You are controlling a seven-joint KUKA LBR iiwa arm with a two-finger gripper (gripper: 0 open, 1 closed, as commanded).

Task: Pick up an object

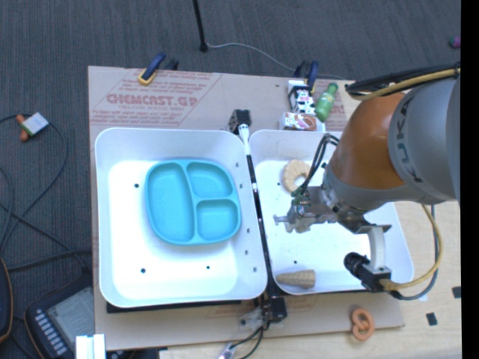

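My gripper (299, 219) hangs low over the middle of the right bin (278, 254), under the arm's grey and orange wrist. A pale ring-shaped pastry (293, 173) lies just behind it near the bin's back wall, partly hidden by the arm. A tan waffle cone piece (296, 278) rests at the bin's front edge, well apart from the gripper. A blue three-compartment plate (193, 201) lies flat in the left bin (120, 253).
The arm's bulk covers the right bin's right half. Behind the bins a green bottle (325, 102) and small boxes (300, 111) stand on the cardboard. An orange ring (362, 322) lies on the bench front right. Clamps hold the board at the back.
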